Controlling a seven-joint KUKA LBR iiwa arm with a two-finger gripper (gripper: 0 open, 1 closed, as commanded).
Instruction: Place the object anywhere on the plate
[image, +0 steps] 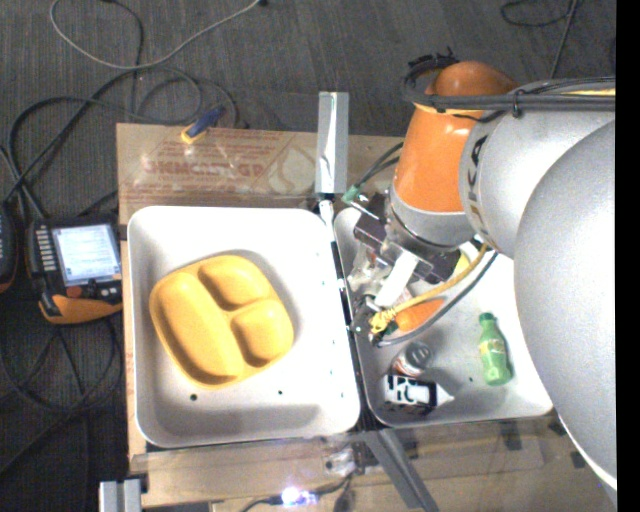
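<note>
We see the carrot (420, 312) in the right bin (520, 398), under the gripper (385, 295); whether it is grasped, we cannot tell. If the carrot is not truly held, it may remain there and never reach the one yellow plate (222, 318) in the left bin (160, 235). We count also one green bottle (491, 348) and one dark packet (411, 392).

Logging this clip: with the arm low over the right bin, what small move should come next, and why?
Probably a short descent onto the orange carrot-like object beneath the gripper. The gripper hangs over the right bin, and the yellow divided plate in the left bin carries nothing.
</note>
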